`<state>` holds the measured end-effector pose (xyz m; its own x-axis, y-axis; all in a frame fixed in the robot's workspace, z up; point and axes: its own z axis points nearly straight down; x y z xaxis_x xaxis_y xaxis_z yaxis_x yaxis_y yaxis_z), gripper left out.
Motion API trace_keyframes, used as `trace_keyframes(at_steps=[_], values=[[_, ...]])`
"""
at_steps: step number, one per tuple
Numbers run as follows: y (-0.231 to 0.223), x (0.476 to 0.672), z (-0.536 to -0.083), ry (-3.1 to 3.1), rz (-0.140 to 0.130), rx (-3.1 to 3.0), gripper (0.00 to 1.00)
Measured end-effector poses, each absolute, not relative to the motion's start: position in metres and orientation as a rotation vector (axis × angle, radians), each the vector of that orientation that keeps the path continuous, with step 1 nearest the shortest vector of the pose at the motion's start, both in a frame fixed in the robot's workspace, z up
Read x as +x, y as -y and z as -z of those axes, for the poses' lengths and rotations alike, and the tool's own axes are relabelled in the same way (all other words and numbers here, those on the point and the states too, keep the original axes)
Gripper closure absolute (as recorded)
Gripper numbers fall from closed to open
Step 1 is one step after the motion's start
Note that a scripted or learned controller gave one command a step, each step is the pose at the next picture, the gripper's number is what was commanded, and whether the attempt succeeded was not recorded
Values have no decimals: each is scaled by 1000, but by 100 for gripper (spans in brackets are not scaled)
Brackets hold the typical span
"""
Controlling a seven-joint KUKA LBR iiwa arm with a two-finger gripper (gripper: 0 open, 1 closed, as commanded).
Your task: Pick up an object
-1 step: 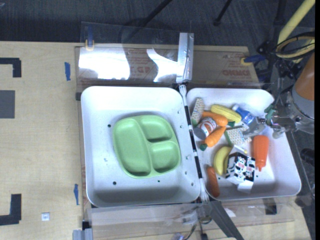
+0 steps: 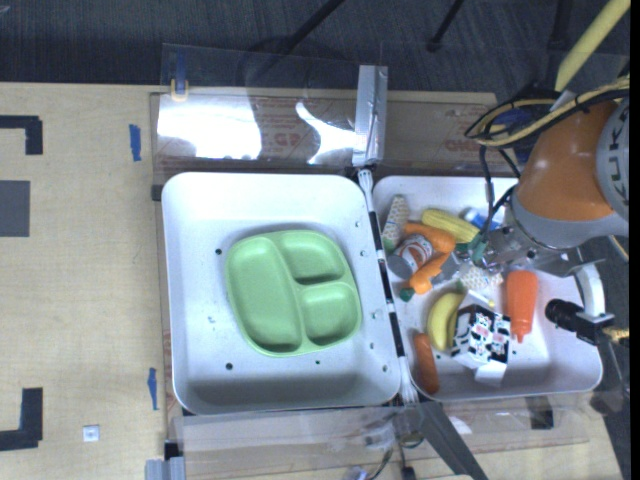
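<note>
The right bin [image 2: 572,366] holds a heap of toy food. A yellow banana [image 2: 447,224] lies at the top, with an orange carrot [image 2: 428,268] and a small can [image 2: 411,255] just below it. A second banana [image 2: 441,318] sits next to a black-and-white patterned box [image 2: 481,334]. An orange bottle-shaped piece [image 2: 521,304] lies to the right, and a red-orange piece [image 2: 425,361] rests by the front left corner. My gripper [image 2: 487,252] hangs low over the bin's upper middle, between the top banana and the orange piece. I see nothing held in it.
The left bin [image 2: 190,268] carries a green divided plate [image 2: 293,290]. A metal divider post [image 2: 370,118] stands behind the seam between the bins. The arm's orange band [image 2: 565,173] and yellow cables crowd the upper right. A black fitting [image 2: 570,318] juts over the right bin's edge.
</note>
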<state>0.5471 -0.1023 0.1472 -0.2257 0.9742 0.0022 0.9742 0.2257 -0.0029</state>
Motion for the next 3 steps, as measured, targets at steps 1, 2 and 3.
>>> trace_keyframes(at_steps=[1,2,3], values=[[95,609,-86,2650,6,-1699,0],[131,598,-124,2799,2,-1441,0],[165,659,-132,2911,2,-1201,0]])
